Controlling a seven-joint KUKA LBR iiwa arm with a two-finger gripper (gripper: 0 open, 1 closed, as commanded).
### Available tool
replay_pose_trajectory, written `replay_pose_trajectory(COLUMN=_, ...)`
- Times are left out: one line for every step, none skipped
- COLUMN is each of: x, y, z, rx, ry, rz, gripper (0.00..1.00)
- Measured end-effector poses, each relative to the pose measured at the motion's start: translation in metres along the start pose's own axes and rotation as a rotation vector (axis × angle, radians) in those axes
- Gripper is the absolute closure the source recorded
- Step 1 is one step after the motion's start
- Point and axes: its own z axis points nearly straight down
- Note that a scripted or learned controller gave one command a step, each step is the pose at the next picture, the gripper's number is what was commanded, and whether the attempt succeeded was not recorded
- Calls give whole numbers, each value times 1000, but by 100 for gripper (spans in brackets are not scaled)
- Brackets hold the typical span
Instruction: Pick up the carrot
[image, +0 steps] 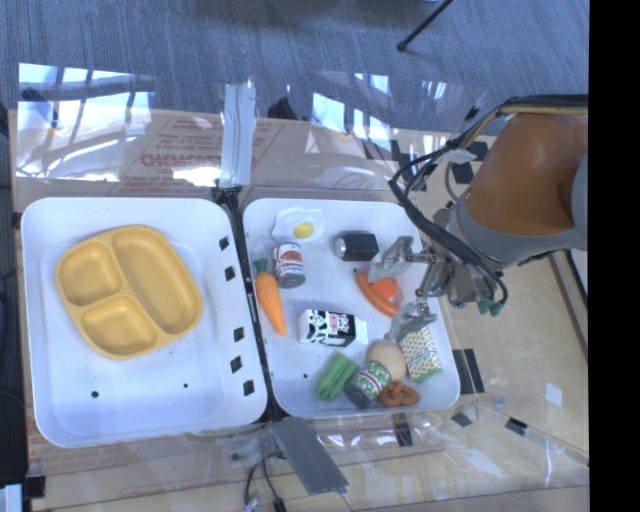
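The carrot (270, 302), orange with a green top, lies along the left wall of the right bin (300, 405), its tip pointing toward the front. My gripper (399, 292) hangs open over the right side of that bin, well to the right of the carrot. One finger (388, 260) is toward the back and the other sits toward the front. A small orange-red wedge (379, 292) lies by the gap between them; nothing is gripped.
Around the carrot are a small can (289, 264), a fried egg (299, 227), a black block (357, 245) and a cow-patterned carton (329, 326). Green vegetable (337, 376), another can (370, 381), patterned box (421, 351) crowd the front. A yellow divided plate (128, 290) sits in the left bin.
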Motion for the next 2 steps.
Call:
replay_pose_trajectory(x=-25, y=40, z=99, rx=-3, ry=7, rz=88, gripper=0)
replay_pose_trajectory(x=-57, y=72, z=166, rx=-1, ry=1, rz=219, gripper=0)
